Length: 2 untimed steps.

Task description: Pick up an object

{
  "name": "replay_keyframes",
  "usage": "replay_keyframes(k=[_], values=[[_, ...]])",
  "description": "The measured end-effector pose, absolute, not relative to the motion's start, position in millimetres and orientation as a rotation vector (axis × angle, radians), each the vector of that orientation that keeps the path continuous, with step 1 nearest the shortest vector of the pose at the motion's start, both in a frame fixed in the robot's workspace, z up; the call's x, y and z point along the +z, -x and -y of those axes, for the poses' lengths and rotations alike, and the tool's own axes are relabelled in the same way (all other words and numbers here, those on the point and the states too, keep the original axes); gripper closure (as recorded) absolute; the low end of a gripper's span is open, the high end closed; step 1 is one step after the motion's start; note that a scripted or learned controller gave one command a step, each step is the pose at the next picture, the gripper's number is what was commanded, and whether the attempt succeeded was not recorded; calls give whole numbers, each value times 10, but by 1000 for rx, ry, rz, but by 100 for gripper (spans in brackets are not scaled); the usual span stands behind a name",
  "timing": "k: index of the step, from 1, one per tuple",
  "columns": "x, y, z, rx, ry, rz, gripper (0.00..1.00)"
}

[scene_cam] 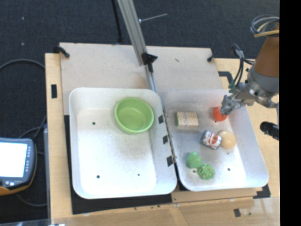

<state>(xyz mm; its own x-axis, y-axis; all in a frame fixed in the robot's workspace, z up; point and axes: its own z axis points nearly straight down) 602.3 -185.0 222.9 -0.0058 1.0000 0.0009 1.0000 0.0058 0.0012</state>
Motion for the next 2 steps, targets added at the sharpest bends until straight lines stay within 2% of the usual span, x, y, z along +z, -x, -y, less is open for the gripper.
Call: replay_keyframes(k=[1, 2], values=[[2368, -5990, 1324, 4, -2213, -2230, 100], [2282, -5919, 769, 1, -2214, -2229, 100]])
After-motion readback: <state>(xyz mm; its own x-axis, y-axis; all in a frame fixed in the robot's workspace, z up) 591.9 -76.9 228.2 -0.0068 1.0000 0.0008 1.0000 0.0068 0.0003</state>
